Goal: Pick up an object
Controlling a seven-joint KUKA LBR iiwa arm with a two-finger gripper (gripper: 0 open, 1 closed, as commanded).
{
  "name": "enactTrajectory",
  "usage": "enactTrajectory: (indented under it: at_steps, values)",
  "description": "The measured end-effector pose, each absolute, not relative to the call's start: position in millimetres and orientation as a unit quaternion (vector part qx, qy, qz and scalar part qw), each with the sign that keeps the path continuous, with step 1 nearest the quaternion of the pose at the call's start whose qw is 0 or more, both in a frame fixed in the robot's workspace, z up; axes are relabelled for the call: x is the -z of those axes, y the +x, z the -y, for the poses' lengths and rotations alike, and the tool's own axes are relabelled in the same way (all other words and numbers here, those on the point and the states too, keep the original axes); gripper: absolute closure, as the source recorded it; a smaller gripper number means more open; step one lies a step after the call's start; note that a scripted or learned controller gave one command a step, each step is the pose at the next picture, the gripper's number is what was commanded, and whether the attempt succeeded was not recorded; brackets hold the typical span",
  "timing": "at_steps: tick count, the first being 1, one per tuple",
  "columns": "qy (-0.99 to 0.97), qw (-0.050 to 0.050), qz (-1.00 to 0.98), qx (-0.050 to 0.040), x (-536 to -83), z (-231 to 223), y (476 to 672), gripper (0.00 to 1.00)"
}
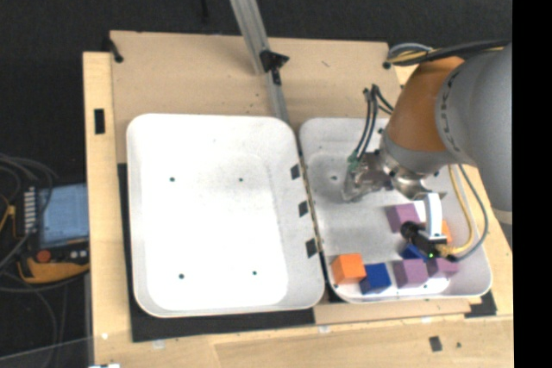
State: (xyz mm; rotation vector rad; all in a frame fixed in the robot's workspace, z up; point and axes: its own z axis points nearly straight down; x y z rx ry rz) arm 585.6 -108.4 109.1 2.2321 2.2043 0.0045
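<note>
My end effector (356,183) hangs low over the upper left of the right bin (332,142); I cannot tell its state. An orange block (348,268), blue block (376,278) and 2 purple blocks (410,272) lie along the bin's near side.

A robotics lab is suggested. Two shallow white bins (216,211) are set side by side on a plain wooden table (224,69) over dark flooring. A metal mast (246,0) is fixed at the table's far edge, and a pendant with loose cables (56,224) is seen beyond its left edge.
</note>
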Motion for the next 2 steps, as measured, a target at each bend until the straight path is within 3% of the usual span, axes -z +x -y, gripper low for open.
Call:
enactTrajectory:
  at_steps: [2]
  values:
    - [0.706,0.003,-0.708,-0.0023,-225,101,582.9,1.0]
